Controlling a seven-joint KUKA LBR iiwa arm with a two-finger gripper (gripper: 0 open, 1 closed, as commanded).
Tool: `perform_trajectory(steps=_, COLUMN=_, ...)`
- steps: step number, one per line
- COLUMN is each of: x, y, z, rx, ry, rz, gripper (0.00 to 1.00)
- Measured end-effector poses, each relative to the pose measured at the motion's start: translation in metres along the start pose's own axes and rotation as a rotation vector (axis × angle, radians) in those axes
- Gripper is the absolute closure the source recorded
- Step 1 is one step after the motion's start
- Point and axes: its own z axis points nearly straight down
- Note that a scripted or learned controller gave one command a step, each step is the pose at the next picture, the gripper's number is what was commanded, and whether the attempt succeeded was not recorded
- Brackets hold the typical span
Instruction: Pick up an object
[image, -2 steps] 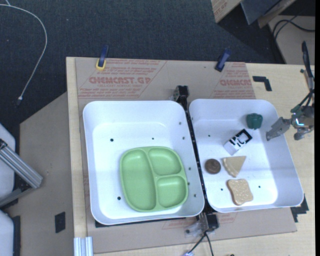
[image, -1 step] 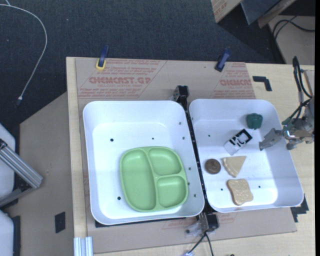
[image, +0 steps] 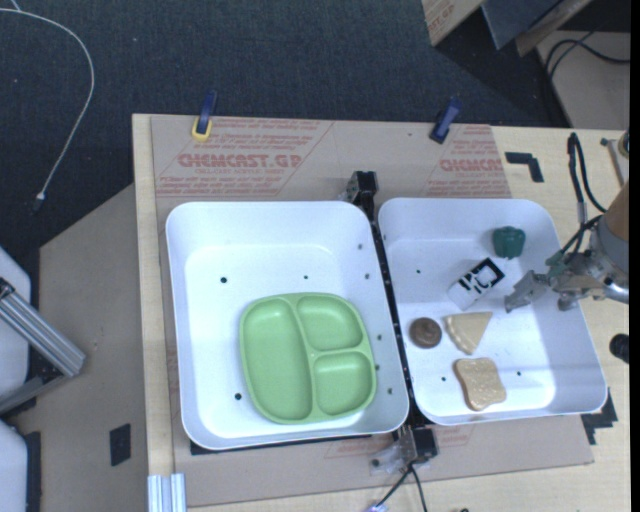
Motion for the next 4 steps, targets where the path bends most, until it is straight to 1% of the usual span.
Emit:
perform_trajectory(steps=1, x=0.003, y=0.009, z=0.052, rx=0.004, ry=0.002, rz=-0.001, gripper=0.0)
perform_trajectory(steps=2, x=0.002, y=0.011, z=0.038, rx=-0.003, ry=-0.001, rz=-0.001, gripper=1.0)
perform_trajectory(steps=3, x=0.008, y=0.014, z=-0.019, rx=-0.003, ry=-0.002, rz=-0.001, gripper=1.0)
perform_trajectory(steps=4, x=0.008, y=0.009, z=-0.064, rx=-0.008, ry=-0.004, rz=-0.001, gripper=1.0)
